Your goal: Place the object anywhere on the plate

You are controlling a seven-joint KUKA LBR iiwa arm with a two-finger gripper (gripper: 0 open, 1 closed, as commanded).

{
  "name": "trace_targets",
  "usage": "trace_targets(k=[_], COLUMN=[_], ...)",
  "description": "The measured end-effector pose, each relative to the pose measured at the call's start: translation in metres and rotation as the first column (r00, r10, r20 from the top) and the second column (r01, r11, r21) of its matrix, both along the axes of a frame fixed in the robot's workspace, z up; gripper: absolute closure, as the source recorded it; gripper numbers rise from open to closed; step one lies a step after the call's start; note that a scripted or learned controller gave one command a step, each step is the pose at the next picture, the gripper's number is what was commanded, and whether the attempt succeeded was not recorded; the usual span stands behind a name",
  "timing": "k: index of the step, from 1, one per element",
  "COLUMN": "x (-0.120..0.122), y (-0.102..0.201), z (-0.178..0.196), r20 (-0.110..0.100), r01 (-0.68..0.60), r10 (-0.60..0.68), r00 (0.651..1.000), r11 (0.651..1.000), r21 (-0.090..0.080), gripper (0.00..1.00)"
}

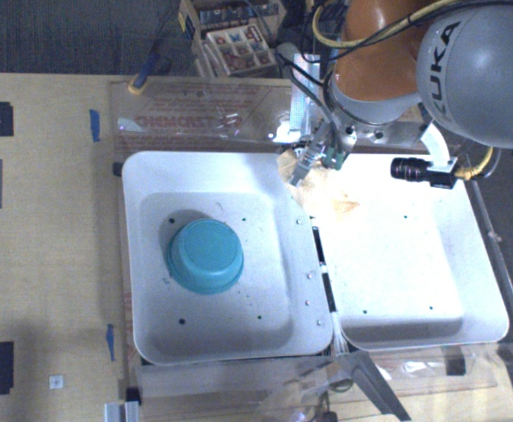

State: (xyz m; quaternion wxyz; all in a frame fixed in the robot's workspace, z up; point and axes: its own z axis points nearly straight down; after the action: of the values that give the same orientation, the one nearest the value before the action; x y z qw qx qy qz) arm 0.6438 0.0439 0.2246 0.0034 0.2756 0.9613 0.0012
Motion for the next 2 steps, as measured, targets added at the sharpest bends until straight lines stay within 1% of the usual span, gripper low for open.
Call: trace_targets(k=[1, 2], x=[0.009, 0.008], y=[0.046, 0.096], z=[0.009, 0.006], r20=[0.001, 0.003], r01=[-0.387, -0.527], r10=[0.387, 0.527], r00=[0.922, 0.850], r11=[0.922, 0.850], r21=[-0.001, -0.002], gripper=[1.00, 1.00])
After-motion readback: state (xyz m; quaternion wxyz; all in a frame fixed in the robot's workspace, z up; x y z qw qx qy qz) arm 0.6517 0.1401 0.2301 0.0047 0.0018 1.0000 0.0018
